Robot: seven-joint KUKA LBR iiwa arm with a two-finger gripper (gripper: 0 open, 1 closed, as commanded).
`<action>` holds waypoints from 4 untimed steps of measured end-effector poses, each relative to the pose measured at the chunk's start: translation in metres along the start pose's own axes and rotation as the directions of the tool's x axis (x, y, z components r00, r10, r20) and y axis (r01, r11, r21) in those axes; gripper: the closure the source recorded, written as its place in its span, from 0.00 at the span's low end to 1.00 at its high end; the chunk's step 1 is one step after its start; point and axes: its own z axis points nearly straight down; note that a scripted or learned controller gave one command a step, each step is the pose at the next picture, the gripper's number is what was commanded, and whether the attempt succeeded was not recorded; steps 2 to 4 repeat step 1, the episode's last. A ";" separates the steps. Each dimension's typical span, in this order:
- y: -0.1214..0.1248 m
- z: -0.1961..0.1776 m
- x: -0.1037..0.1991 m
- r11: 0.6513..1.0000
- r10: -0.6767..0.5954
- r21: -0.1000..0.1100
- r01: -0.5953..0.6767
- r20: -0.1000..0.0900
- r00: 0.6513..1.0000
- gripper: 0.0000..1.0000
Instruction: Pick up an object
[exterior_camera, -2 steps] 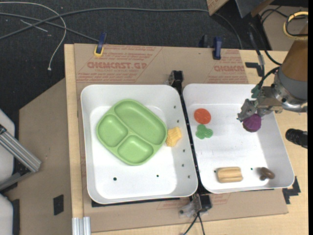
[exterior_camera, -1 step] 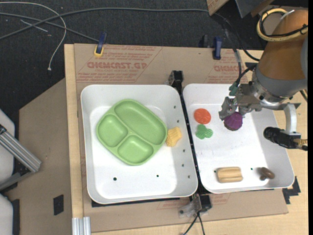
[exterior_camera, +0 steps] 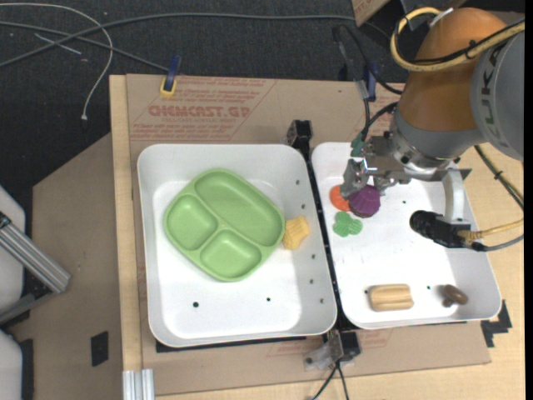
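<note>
In the right bin (exterior_camera: 475,302) my gripper (exterior_camera: 361,182) hangs low near the bin's left wall. Directly under it lies a purple object (exterior_camera: 365,202), touching or nearly touching it. An orange piece (exterior_camera: 338,197) sits against the purple one on its left, partly hidden by it. Just in front lies a small green piece (exterior_camera: 347,225). Towards the front of the bin are a tan bread-like roll (exterior_camera: 390,297) and a small brown piece (exterior_camera: 453,295).
The left bin (exterior_camera: 166,307) holds a green divided plate (exterior_camera: 223,223) with a yellow piece (exterior_camera: 295,232) against its right rim. A black ridge (exterior_camera: 321,232) separates the two bins. The arm's grey and orange body (exterior_camera: 454,73) looms over the right bin's back.
</note>
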 end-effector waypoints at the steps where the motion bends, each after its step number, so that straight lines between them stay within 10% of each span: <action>1: 0.005 0.022 0.050 1.000 0.003 0.005 -0.003 0.001 1.000 1.00; 4: 0.005 0.022 0.050 1.000 0.003 0.005 -0.003 0.001 1.000 1.00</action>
